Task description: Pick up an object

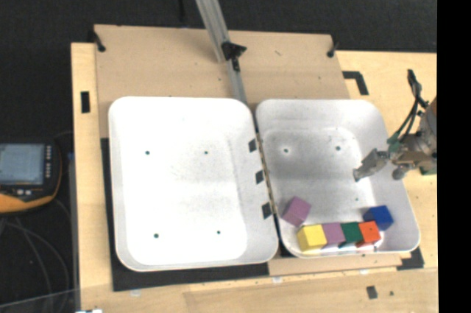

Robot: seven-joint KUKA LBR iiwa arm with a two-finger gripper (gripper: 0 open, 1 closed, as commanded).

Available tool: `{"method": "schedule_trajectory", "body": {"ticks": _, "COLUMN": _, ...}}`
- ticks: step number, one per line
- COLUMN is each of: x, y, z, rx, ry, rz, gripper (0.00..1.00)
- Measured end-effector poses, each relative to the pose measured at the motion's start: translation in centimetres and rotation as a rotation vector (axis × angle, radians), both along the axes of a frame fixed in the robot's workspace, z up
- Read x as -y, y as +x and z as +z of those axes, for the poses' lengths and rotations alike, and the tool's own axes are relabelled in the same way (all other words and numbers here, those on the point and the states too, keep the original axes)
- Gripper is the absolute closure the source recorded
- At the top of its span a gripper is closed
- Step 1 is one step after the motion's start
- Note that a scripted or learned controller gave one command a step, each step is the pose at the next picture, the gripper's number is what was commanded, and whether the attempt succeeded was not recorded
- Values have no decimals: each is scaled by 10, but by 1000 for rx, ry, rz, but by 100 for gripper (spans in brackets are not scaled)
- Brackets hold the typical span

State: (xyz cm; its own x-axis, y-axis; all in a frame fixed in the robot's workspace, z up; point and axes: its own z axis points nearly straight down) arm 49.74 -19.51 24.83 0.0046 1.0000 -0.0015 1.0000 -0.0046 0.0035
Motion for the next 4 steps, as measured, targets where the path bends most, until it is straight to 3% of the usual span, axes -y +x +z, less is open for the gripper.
{"method": "schedule_trajectory", "body": {"ticks": 1, "x": 1, "y": 1, "z": 11, "rx": 4, "ry": -2, "rz": -1, "gripper": 100}}
{"method": "schedule_trajectory", "body": {"ticks": 2, "x": -91, "y": -14, "z": -65, "rx": -8, "ry": 5, "rz": 12, "gripper": 100}}
{"method": "schedule_trajectory", "body": {"ticks": 3, "x": -86, "y": -11, "z": -51, "rx": 3, "ry": 0, "rz": 2, "gripper": 100}}
{"method": "schedule_trajectory", "body": {"ticks": 4, "x": -175, "y": -11, "z": -52, "rx": -3, "ry": 5, "rz": 14, "gripper": 100}}
